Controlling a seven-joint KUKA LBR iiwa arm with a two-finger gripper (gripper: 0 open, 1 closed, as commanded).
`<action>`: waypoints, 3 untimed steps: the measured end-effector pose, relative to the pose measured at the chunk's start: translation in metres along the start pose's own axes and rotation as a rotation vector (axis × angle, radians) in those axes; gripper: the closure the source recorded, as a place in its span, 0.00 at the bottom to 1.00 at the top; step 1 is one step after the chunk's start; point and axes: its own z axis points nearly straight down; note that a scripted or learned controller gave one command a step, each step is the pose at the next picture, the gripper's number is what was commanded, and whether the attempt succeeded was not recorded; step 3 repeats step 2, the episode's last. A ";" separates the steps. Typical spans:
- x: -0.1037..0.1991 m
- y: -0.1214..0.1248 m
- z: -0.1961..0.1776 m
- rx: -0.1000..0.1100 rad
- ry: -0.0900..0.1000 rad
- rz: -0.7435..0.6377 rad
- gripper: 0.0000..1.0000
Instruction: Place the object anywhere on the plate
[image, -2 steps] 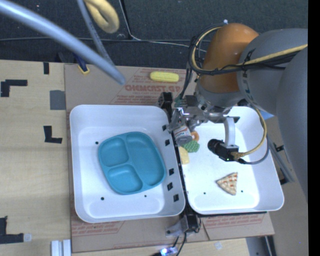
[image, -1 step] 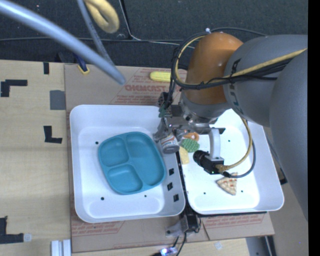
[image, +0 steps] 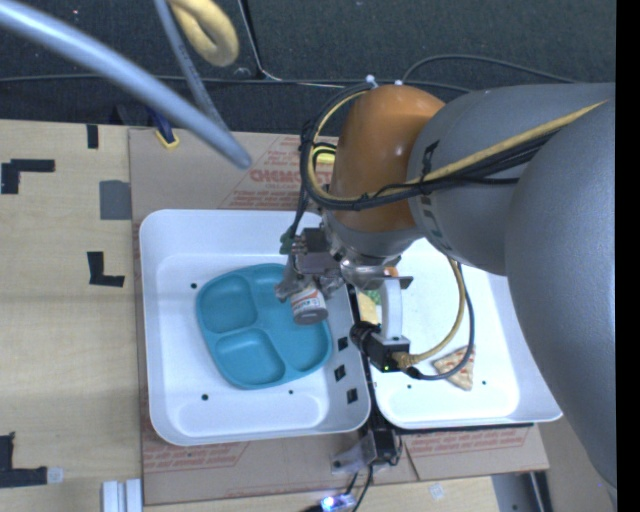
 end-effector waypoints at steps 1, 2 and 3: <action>0.014 -0.019 0.003 0.000 -0.001 0.003 1.00; 0.013 -0.018 0.003 -0.002 -0.001 0.004 0.00; 0.013 -0.018 0.003 -0.002 -0.001 0.004 0.00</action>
